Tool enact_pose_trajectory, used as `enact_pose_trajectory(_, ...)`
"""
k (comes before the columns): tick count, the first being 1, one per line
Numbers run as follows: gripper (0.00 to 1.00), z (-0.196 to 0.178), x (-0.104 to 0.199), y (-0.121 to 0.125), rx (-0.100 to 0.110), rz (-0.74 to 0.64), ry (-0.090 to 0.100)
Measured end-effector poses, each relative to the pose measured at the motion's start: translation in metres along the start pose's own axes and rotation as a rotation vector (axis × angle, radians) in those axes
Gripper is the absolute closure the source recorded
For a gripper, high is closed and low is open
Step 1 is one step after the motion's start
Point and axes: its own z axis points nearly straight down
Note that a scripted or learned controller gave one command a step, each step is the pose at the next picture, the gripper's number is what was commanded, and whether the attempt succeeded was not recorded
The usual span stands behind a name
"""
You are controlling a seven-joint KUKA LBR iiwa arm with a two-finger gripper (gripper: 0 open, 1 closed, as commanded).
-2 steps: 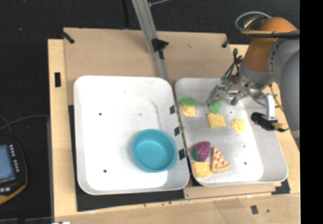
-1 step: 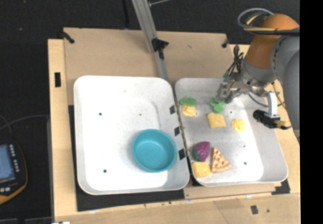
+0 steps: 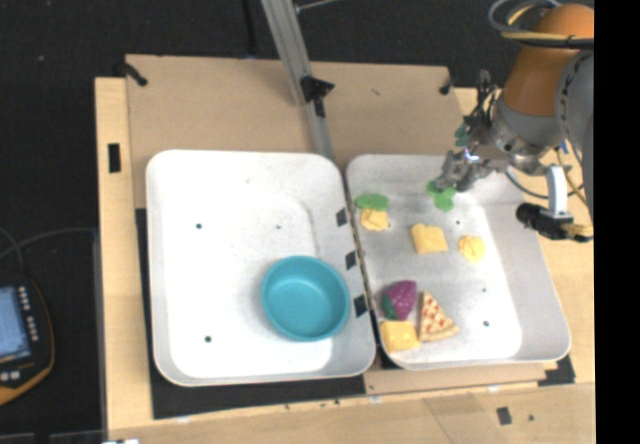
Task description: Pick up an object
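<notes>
Your pincer (image 3: 452, 175) sits low over the far edge of the right white bin (image 3: 520, 317), directly above a small green toy piece (image 3: 442, 197); you cannot tell its state from here. Nearer you lie a yellow cheese-like block (image 3: 429, 239) and a pizza-slice toy (image 3: 435, 317). A teal bowl (image 3: 304, 297) rests in the left bin (image 3: 200, 192).
</notes>
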Motion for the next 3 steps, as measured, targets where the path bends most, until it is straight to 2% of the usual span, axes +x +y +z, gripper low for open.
enact_pose_trajectory(2, 1.00, -0.103, -0.005, 0.014, 0.003, -0.005, -0.001)
enact_pose_trajectory(3, 1.00, -0.102, 0.054, 0.001, 0.005, -0.005, 0.001)
